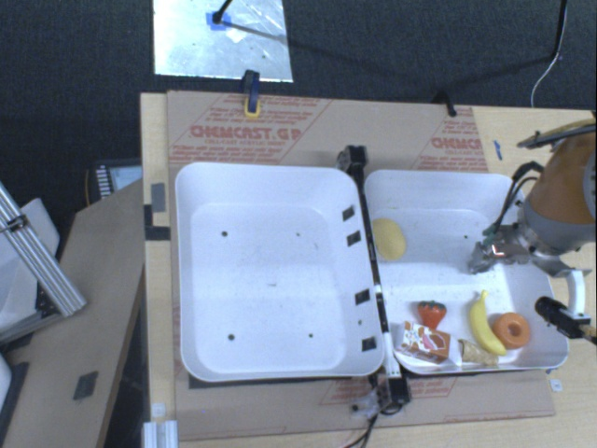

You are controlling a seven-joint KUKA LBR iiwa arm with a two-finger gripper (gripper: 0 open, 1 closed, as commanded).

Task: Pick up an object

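Note:
The right bin (438, 189) holds a pale yellow lemon-like fruit (389, 238) near its left wall. Along its front lie a red strawberry (431, 313), a banana (483, 323), an orange round piece (510, 329), a small printed packet (425, 343) and a tan wedge (473, 351). My gripper (489, 253) hangs low over the bin's right middle, above the floor, right of the yellow fruit and just behind the banana's tip. Nothing shows between its fingers.
The left bin (270, 269) sits beside the right one, with a black clip divider (364, 250) between them. Both rest on a cardboard sheet (308, 124). A shiny plate (222, 26) lies at the back. The arm's orange band (564, 189) overhangs the right bin's edge.

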